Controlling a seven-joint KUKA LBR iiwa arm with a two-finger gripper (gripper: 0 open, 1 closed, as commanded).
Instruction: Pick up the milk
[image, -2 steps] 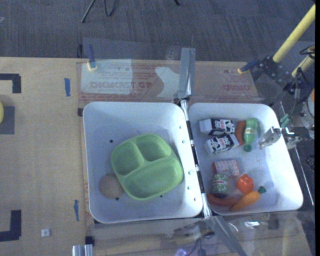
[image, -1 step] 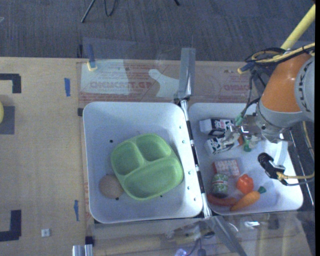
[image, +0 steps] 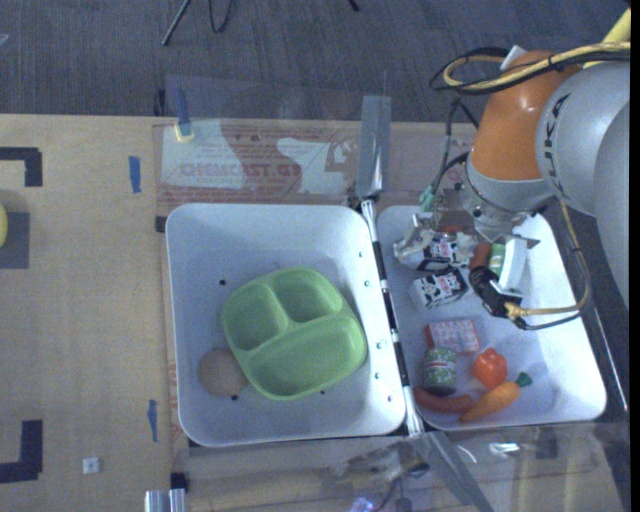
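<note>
The milk (image: 440, 288) is a small white carton with black cow patches. It lies on its side in the upper left part of the right bin (image: 570, 390). My gripper (image: 428, 247) hangs just above and behind the carton, close over the bin's back left area. The grey arm with its orange band (image: 515, 130) comes in from the upper right and covers the bin's back edge. From this angle I cannot make out whether the gripper touches the carton.
In the right bin, in front of the milk, lie a pink box (image: 452, 333), a green can (image: 438, 368), a red pepper (image: 489, 366), a carrot (image: 492, 400) and a red chili (image: 445, 403). The left bin (image: 200, 250) holds a green divided plate (image: 293, 333) and a tan round item (image: 221, 372).
</note>
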